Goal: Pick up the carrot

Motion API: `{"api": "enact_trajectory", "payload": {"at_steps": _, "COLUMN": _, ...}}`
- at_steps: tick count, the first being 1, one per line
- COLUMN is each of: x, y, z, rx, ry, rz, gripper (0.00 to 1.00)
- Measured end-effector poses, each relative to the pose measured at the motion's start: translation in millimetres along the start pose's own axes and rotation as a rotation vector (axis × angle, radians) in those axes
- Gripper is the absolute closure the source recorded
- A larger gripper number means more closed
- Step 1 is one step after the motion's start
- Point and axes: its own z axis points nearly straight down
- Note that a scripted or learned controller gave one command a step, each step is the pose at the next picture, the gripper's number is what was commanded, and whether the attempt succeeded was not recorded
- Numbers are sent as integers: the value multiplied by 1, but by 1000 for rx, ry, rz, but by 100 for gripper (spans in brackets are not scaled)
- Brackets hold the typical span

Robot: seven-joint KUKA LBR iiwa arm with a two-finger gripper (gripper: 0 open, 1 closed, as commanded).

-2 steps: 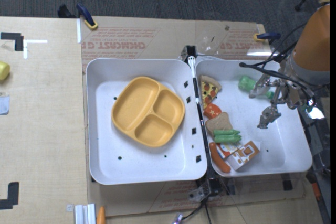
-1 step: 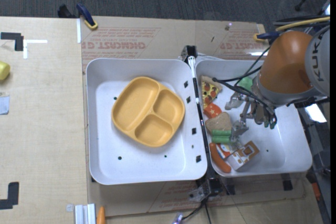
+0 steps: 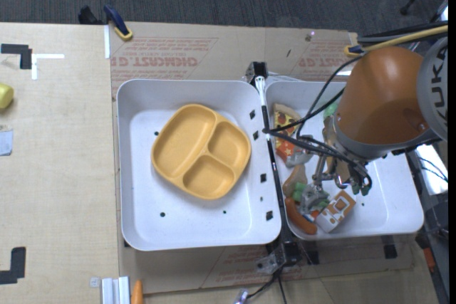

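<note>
Orange carrot (image 3: 302,223) low in right bin (image 3: 399,218), half buried under clutter. Gripper (image 3: 335,185) just above the pile, jaw state impossible to tell. Risk: grabbing neighbouring carton (image 3: 336,211) instead.

Two white bins (image 3: 142,224): the left bin holds one yellow three-compartment plate (image 3: 201,151); right of it, one jumbled heap (image 3: 306,189), count indeterminate.

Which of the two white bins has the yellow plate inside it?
The left bin holds the yellow plate. The right bin holds mixed small items instead, and the arm hangs over it.
</note>
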Motion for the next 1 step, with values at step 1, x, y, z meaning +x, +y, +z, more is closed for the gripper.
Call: {"api": "enact_trajectory", "payload": {"at_steps": 1, "x": 0, "y": -3, "z": 0, "rx": 0, "ry": -2, "rz": -409, "gripper": 0}}
